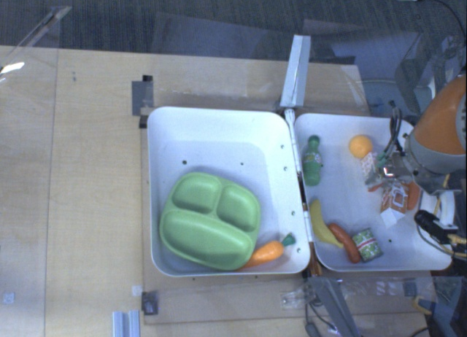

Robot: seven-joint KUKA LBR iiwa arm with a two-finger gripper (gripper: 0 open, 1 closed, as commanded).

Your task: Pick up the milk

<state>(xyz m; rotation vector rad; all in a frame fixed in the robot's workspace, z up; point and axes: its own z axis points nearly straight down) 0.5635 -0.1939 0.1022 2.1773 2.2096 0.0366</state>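
Sitting in the right bin [408, 259], milk [396, 200] below the hand [385, 171], grip unclear.

two bins [219, 120], one plate [210, 220], one carrot [267, 251], one bottle [312, 160]

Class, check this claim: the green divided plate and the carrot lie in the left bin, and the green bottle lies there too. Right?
Not quite. The camera view shows the green bottle in the right bin, by its left wall. The green divided plate and the carrot do lie in the left bin.
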